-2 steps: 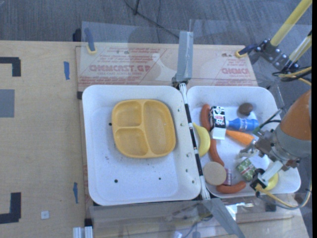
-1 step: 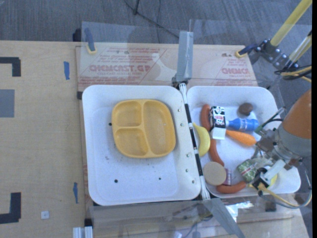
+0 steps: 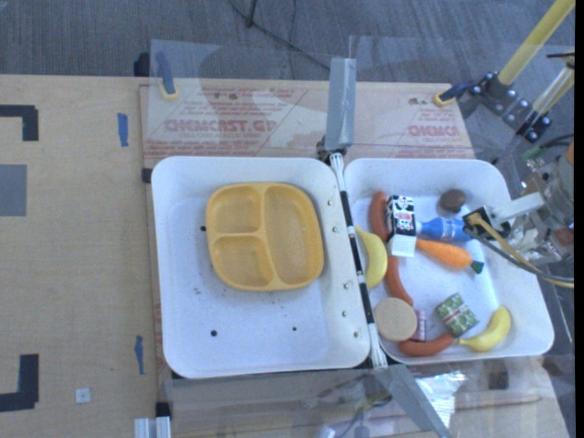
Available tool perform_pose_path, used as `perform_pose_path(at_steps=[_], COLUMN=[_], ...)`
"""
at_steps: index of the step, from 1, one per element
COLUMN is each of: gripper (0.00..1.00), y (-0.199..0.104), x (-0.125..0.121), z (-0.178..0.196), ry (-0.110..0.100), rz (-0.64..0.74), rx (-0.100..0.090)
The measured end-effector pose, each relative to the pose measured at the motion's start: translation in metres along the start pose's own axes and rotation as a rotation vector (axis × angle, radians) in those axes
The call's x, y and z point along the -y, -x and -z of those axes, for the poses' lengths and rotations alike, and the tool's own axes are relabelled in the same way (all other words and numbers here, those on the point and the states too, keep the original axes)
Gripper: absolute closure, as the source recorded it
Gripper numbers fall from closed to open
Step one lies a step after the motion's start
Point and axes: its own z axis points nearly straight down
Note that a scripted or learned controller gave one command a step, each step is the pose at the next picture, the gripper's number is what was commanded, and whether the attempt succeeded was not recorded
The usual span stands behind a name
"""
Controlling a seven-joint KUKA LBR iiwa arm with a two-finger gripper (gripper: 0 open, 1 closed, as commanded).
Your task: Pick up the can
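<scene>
— Reading from the left, what does the surface (image 3: 73,245) carry?

— Two white bins side by side. The left bin (image 3: 182,336) holds a yellow divided plate (image 3: 265,237), upright, lying toward 12 o'clock of the bin's centre.

— And the right bin (image 3: 516,286)?

— At its 9 o'clock wall lies a banana (image 3: 371,255), with a red sausage (image 3: 379,212) just above it toward 11 o'clock. Beside that sausage stands a black-and-white carton (image 3: 401,215). A second sausage (image 3: 395,281) runs down to a tan disc (image 3: 397,318) at 7 o'clock, and a third sausage (image 3: 425,345) curves along the 6 o'clock wall, touching the disc. Near the centre an orange carrot (image 3: 446,252) lies below a blue object (image 3: 442,228); a brown round object (image 3: 452,199) sits at 12 o'clock.

— Where is the can (image 3: 456,315)?

— Toward 5 o'clock of the right bin: green with a red label, tilted, between the tan disc and a second banana (image 3: 489,329), which lies just beside it at the 4 o'clock corner.

— And the gripper (image 3: 537,231)?

— At the bin's 3 o'clock rim, well apart from the can. How far it is open cannot be told, and nothing can be seen in its hold.
</scene>
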Motion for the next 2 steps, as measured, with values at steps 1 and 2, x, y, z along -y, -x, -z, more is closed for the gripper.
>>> perform_pose_path(at_steps=[1,2], gripper=[0.00,0.00], y=[0.000,0.030], x=[0.000,0.007], z=[0.000,-0.116], ry=[-0.001,-0.002], rz=[-0.001,0.015], rx=[0.000,0.000])
